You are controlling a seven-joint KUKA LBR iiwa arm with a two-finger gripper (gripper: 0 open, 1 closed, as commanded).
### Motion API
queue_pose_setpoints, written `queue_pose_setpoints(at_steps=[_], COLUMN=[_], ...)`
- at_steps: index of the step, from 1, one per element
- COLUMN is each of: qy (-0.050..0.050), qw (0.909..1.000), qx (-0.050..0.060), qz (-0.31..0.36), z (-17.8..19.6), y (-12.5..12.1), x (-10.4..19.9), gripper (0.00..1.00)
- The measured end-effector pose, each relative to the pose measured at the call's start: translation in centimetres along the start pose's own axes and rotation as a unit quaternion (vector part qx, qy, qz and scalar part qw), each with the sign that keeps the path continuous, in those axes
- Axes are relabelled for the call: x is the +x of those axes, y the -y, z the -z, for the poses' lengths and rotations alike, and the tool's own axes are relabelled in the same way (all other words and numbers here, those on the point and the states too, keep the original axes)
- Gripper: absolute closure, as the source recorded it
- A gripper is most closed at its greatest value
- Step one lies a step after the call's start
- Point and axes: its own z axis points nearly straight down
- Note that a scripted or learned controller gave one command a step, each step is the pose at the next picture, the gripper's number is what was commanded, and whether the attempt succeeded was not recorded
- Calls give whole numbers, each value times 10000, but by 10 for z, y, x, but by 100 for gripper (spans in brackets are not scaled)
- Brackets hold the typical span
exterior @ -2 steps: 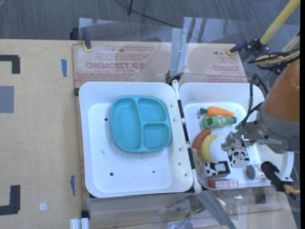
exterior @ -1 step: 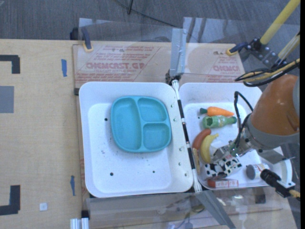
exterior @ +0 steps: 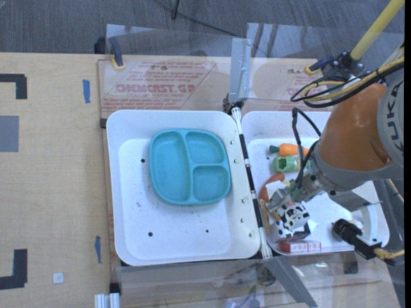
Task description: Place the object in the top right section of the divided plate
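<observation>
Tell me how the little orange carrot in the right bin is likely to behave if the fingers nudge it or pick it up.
The carrot looks small, so probably light and easy to lift. Its rounded, tapered shape suggests it may roll or skid on the smooth white bin floor if pushed. It sits close beside a green toy, so a nudge might shove both.

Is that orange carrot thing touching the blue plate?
Apart. The camera view shows the carrot in the right bin and the plate in the left bin, the bin walls between them.
</observation>
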Motion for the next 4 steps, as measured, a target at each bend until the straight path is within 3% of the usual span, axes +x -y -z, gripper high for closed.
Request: queue_pose_setpoints(at_steps=[1, 2, 3, 4], qy=[7, 6, 7, 10], qw=[9969, 9999, 9999, 9969], qx=[-7, 0, -2, -2], qz=[781, 138, 136, -789], z=[0, 0, 0, 37], y=[-35, -75, -75, -111], x=[49, 99, 99, 57], gripper=[100, 100, 0, 0])
